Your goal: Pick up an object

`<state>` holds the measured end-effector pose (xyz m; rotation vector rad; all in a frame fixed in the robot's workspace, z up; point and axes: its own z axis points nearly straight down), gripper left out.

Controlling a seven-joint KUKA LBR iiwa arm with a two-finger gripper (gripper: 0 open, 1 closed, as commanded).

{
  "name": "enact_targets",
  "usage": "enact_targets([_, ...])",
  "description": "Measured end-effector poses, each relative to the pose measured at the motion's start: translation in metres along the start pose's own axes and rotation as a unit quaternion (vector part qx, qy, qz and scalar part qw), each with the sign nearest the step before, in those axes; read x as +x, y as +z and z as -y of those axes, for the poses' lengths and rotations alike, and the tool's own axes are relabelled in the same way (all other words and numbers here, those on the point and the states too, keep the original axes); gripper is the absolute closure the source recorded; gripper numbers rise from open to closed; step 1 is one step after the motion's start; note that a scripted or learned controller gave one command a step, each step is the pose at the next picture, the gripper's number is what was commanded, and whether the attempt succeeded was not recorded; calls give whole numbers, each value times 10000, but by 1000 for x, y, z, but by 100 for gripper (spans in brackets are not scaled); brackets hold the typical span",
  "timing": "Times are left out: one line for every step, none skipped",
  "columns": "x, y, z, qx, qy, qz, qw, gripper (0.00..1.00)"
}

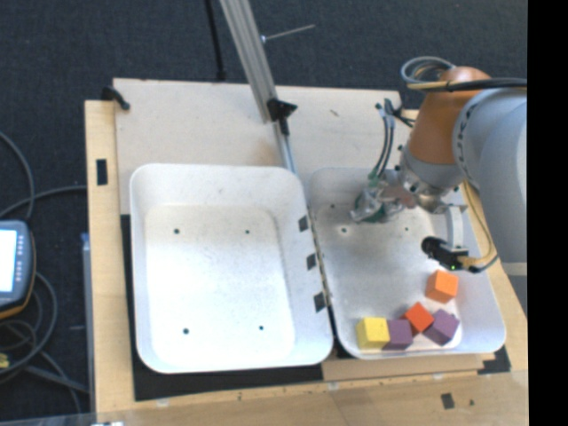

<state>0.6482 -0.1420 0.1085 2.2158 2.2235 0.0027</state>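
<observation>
Approach step, judged from position: gripper [371, 204] low over far end of right bin [355, 264], finger state impossible to tell at this scale, nothing visibly held. Candidate objects clustered at near right corner, well apart from gripper: orange cube [442, 285], second orange block [419, 316], two purple blocks [441, 326], yellow cube [374, 331]. Next: travel toward cluster, descent over one block. Left bin [222, 264] alongside.

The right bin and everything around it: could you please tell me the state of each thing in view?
hand: over the right bin's upper part, apart from the blocks
right bin: holds five blocks in its lower right corner
orange blocks: two, lying loose
purple blocks: two, lying loose
yellow block: lying loose
left bin: bare white floor
</observation>
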Motion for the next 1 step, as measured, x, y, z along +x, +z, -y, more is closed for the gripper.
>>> enact_targets([63,-239,-10,-33,-8,2,10000,100])
